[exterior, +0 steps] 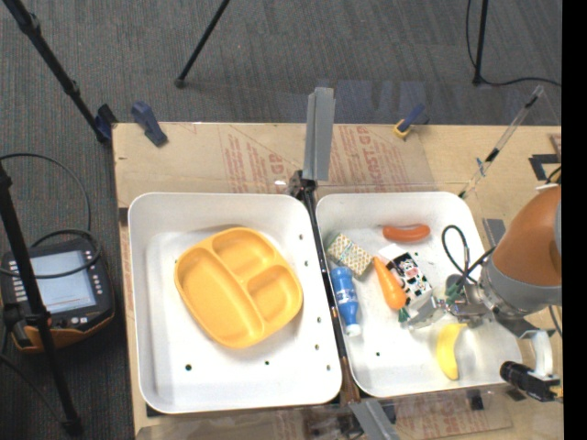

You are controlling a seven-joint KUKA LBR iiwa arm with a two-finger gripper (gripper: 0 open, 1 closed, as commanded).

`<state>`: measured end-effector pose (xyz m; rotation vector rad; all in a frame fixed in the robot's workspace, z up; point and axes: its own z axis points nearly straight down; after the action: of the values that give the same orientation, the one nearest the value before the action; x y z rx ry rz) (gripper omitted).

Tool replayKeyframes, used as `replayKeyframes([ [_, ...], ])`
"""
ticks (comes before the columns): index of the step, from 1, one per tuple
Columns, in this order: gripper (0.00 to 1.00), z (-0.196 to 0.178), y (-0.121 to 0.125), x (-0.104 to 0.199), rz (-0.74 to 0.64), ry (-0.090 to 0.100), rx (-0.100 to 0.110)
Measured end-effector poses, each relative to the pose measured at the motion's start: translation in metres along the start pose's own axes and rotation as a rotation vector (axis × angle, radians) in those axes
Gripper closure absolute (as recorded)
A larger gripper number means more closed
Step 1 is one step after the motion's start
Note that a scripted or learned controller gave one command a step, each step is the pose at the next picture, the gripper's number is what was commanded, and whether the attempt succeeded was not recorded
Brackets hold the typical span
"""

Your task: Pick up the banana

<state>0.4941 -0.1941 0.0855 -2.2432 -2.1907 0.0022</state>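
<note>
The banana (pixel 448 350) is small and yellow and lies near the front right of the right bin (pixel 367 202), its length running toward the front edge. My gripper (pixel 438 313) hangs at the end of the grey arm just above the banana's upper end, between it and a black-and-white carton (pixel 410 276). The banana rests on the bin floor and nothing lifts it.
An orange carrot (pixel 390 284), a blue bottle (pixel 344 298), a patterned packet (pixel 350 253) and an orange sausage (pixel 406 232) lie in the right bin. The left bin (pixel 139 246) holds a yellow divided plate (pixel 238 285). A black cable loop (pixel 454 246) arches behind the gripper.
</note>
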Motion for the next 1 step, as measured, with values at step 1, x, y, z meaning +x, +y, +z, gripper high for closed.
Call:
replayKeyframes([
  [1,1.0,-0.0077,-0.0005,0.0009,-0.003,0.002,0.005],
])
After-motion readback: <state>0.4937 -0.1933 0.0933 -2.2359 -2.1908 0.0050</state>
